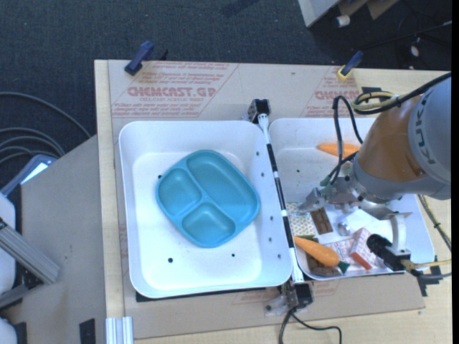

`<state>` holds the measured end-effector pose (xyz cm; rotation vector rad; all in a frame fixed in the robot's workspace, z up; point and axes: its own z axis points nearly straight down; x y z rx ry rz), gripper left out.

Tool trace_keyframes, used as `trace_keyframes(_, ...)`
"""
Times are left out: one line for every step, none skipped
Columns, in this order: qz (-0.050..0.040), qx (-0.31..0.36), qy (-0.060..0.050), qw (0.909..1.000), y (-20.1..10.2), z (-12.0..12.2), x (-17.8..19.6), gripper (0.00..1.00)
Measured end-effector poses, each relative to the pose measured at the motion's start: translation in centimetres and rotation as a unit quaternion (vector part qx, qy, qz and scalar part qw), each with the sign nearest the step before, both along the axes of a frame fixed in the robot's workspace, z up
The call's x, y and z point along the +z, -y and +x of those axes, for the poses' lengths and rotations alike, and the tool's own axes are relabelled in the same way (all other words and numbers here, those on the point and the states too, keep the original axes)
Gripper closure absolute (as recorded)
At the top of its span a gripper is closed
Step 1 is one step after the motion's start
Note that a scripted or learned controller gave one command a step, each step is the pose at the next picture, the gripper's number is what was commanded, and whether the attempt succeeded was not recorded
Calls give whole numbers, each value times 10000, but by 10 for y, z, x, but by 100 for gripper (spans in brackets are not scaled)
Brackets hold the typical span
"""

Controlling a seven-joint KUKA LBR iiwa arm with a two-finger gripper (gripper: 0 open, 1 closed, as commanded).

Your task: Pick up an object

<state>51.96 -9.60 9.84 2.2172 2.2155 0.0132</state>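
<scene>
The pincer (321, 205) hangs low in the right bin (287, 138), its state impossible to tell from this slant. Just below it lies a carrot (315, 250) (orange, green-tipped) amid packets. Another carrot (336, 149) lies above it, partly behind the arm. Far left, a blue divided plate (208, 197) fills the left bin (136, 213).

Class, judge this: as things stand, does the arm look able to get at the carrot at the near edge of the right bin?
Probably yes: the carrot lies uncovered, with the pincer just above it.
</scene>
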Motion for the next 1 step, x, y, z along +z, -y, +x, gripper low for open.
trace_keyframes(3,7,-37,10000,-4,8,-11,0)
